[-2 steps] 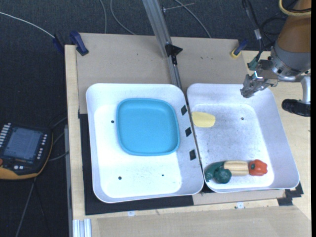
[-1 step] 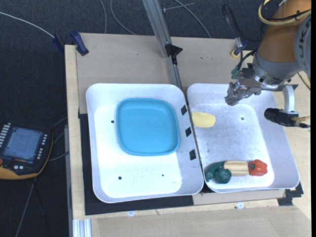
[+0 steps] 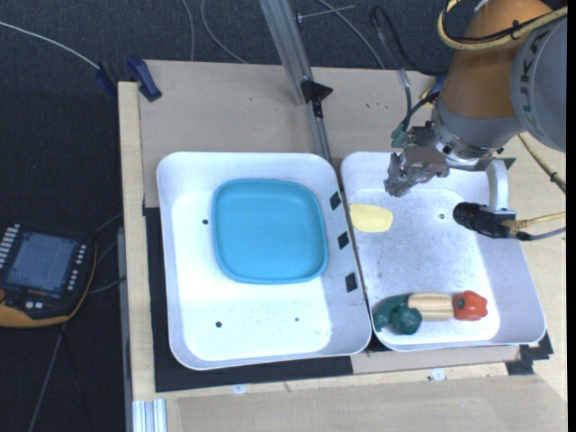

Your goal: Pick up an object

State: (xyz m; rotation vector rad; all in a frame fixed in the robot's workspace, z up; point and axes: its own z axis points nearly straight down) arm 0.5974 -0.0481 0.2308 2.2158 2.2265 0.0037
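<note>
Camera view: gripper [image 3: 399, 184] above right bin [image 3: 504, 268], near yellow object [image 3: 371, 218].

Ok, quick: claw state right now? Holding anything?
Claw: above the right bin's far end, near the yellow piece; open or shut cannot be told, and nothing is seen held.

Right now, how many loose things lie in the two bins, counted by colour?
Blue: 1, plate in the left bin
Yellow: 1, piece in the right bin
Green: 1, lump
Tan: 1, stick
Red: 1, piece
Total: 5
</note>
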